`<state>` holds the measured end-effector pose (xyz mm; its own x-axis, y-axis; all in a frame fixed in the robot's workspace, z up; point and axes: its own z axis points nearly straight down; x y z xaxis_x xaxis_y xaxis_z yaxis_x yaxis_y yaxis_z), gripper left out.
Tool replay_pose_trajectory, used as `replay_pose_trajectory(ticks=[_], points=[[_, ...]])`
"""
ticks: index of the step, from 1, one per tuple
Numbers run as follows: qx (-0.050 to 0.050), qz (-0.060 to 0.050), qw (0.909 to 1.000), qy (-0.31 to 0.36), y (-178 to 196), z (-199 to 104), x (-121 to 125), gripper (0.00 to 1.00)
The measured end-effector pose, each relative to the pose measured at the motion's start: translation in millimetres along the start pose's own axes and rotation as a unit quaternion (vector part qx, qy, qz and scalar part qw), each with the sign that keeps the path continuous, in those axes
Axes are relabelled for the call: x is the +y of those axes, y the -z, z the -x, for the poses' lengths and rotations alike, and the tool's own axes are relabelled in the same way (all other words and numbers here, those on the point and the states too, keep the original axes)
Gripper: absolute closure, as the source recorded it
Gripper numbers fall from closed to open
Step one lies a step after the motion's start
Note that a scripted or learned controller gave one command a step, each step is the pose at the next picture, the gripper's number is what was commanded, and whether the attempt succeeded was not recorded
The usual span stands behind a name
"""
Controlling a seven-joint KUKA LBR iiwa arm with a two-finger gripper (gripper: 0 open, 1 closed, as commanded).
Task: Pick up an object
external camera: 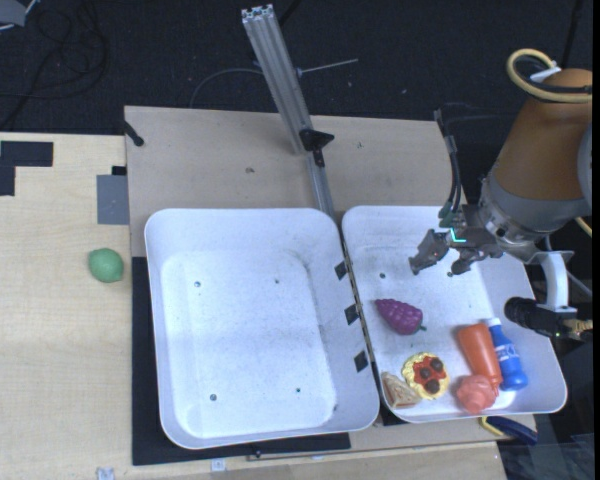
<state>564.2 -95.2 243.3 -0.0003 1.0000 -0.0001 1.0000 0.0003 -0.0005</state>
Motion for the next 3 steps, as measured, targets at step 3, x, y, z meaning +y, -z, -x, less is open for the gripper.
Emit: replay_pose_trajectory(ticks=[3], points=[[0.000,-0.002,1.0000,0.000,-114,5,-3,0.00]])
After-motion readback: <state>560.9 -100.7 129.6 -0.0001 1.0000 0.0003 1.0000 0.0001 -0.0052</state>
